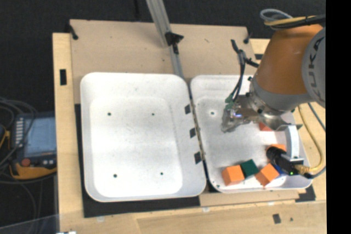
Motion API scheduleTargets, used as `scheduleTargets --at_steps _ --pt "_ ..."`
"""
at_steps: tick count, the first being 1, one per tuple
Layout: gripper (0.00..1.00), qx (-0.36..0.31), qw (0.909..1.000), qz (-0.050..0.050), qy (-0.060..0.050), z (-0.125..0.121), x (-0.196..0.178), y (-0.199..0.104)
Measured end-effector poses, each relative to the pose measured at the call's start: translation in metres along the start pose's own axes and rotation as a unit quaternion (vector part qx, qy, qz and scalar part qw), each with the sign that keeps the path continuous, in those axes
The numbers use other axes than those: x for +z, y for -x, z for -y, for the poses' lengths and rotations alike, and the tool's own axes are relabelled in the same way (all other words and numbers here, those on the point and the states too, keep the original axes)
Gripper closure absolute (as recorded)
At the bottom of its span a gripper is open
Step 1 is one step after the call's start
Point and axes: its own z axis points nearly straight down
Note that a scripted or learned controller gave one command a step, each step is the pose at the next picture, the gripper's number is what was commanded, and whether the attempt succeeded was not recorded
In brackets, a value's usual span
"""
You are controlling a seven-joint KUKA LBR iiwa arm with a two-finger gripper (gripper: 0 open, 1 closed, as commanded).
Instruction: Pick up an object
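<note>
My gripper (pixel 230 120) hangs over the middle of the right bin (pixel 214 87), left of the arm's orange band. Nothing shows between its tips. At the bin's front edge lie an orange block (pixel 233 174), a dark green block (pixel 250 167) just right of it, and a second orange block (pixel 268 174). A small red-orange piece (pixel 265 127) peeks out from under the wrist, and another orange bit (pixel 276 148) lies below it. All the blocks rest apart from the gripper.
The left bin (pixel 137 134) sits beside the right one, joined by black clips. A grey metal rail (pixel 156 3) slants in from the top to the bins' back edge. A blue device with cables (pixel 33 142) sits off the bench at left.
</note>
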Motion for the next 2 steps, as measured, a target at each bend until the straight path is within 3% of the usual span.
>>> scheduleTargets --at_steps 1,2 --pt "1.0 0.0 1.0 0.0 -0.001 -0.01 0.01 -0.051" --pt "1.0 -0.001 1.0 -0.001 -0.001 0.0 0.008 -0.109"
